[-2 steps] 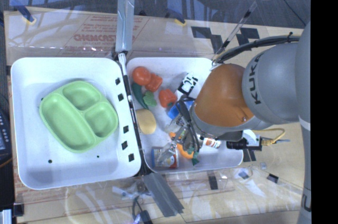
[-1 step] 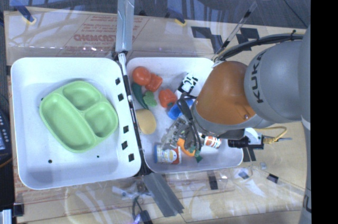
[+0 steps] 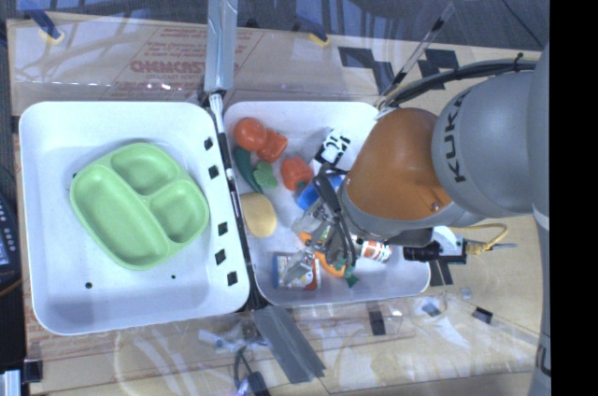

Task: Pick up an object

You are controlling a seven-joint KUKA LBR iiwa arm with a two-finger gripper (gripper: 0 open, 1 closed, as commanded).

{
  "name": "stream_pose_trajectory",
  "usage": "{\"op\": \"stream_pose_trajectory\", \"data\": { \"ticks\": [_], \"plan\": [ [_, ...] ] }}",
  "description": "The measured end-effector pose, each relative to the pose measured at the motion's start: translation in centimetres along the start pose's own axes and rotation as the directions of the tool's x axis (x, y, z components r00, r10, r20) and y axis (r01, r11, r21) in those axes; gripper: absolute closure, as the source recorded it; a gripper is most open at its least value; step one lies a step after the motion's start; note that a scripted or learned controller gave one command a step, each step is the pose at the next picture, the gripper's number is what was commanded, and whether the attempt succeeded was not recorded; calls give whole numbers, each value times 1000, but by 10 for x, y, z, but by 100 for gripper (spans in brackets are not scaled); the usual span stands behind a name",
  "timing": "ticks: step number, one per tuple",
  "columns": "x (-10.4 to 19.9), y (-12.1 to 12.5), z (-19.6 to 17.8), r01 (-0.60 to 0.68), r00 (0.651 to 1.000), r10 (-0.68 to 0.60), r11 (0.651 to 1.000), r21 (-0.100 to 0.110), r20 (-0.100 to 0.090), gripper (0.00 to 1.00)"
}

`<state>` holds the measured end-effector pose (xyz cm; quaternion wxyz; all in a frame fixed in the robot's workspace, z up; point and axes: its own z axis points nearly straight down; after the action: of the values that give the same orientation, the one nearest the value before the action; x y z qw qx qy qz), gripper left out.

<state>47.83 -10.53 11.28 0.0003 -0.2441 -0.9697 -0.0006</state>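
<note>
Jaws cannot be told apart: the gripper point(image 3: 316, 247) is sunk low among clutter in the right bin point(image 3: 360, 116), the arm point(image 3: 439, 165) bending in from the right over it. Crowding it are a yellow piece point(image 3: 259, 216), orange pieces point(image 3: 259, 137) and a blue piece point(image 3: 306, 194); the left bin point(image 3: 37, 198) holds a green divided plate point(image 3: 140, 203) with bare floor around.

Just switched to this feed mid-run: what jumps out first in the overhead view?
The big grey arm with its orange band dominates the right side, reaching over the right bin, its hand down among a jumble of small toys near that bin's front edge. In the left bin a light green divided plate lies alone, bright against the white.
</note>
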Motion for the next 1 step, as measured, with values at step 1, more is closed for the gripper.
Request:
{"op": "stream_pose_trajectory", "data": {
  "ticks": [1],
  "plan": [
    [-66,-5,15,-44,999,45,999,-4,9,0]
  ]
}}
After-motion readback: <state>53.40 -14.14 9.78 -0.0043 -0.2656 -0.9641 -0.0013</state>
